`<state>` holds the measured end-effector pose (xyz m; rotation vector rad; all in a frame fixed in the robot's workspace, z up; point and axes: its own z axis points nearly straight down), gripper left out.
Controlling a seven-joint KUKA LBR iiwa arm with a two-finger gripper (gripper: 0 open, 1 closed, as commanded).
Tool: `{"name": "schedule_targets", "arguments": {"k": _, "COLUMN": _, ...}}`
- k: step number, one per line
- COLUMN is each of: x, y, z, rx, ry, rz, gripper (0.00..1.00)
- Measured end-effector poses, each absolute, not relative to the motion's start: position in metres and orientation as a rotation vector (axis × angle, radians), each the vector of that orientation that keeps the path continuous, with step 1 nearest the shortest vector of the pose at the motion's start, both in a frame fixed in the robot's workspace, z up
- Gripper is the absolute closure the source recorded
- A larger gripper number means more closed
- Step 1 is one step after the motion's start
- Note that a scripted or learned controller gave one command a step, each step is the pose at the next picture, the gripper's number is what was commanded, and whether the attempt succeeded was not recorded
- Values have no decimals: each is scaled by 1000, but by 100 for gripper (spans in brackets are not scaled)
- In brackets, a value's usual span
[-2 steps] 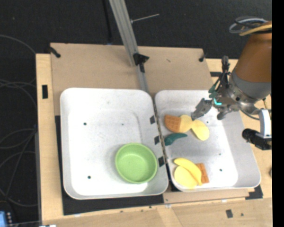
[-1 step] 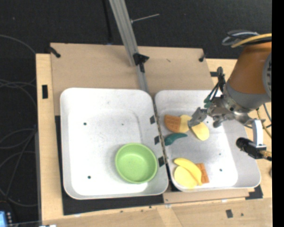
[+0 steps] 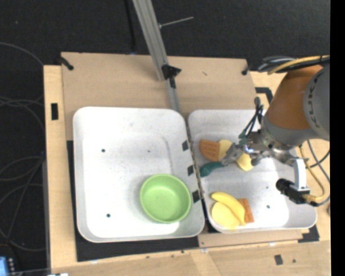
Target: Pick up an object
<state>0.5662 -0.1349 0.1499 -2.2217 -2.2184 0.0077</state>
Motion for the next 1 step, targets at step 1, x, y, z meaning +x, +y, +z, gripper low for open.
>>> {"name": "schedule_targets", "arguments": {"k": 1, "x": 566, "y": -137, "z": 98, "rx": -2224, "ry": -2220, "rz": 5, "gripper": 0}}
